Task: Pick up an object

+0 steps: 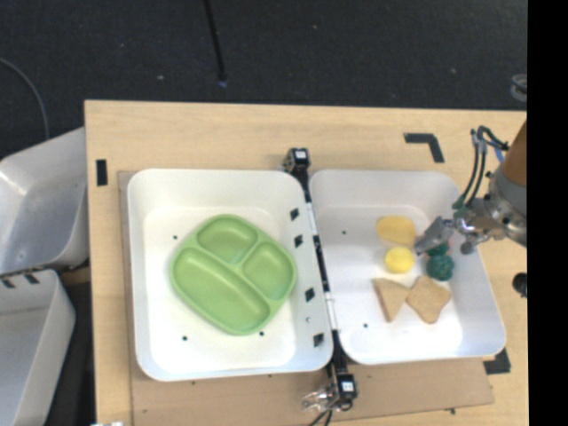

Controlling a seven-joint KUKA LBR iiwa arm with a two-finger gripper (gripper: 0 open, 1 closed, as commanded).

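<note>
- My gripper (pixel 441 238) hangs over the right bin (pixel 355 327), fingers spread and holding nothing.
- The green toy (pixel 439 265) lies just below it, beside the yellow ball (pixel 399 259); a short drop looks enough.

— How is the light for us here?
— Bright and even from above; the white bins (pixel 217 362) nearly wash out, and shadows beside them stay faint.
— Sharpness?
— Soft throughout; beyond the tabletop (pixel 222 131) we lose detail in darkness.
</note>
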